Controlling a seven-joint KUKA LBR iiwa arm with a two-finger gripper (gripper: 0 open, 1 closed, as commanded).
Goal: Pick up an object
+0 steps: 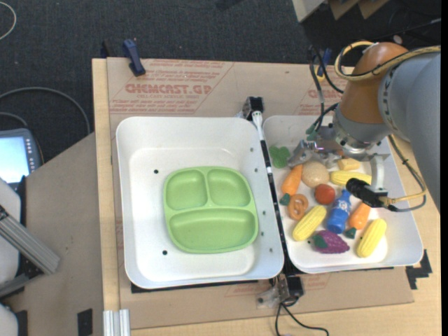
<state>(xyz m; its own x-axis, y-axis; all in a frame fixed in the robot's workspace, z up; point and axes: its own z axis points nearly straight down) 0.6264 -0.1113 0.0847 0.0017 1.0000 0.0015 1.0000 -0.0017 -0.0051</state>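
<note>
The right bin [402, 250] holds several toy foods. Among them are an orange carrot [291, 180], a beige potato [315, 173], a red tomato [325, 194], a pretzel [297, 206], two corn cobs [309, 222] [371, 236], a blue bottle [339, 213], purple grapes [330, 241] and a green piece [280, 157]. My gripper [330, 154] hangs low over the back of this pile, just above the potato and a yellow banana [346, 178]. The wrist hides whatever lies directly beneath it.
The left bin [133, 187] carries a green divided plate [208, 209]. A black clip [255, 107] sits on the rim between the bins. The bench's cardboard edge runs along the back, with a blue clamp [133, 56] on it.
</note>
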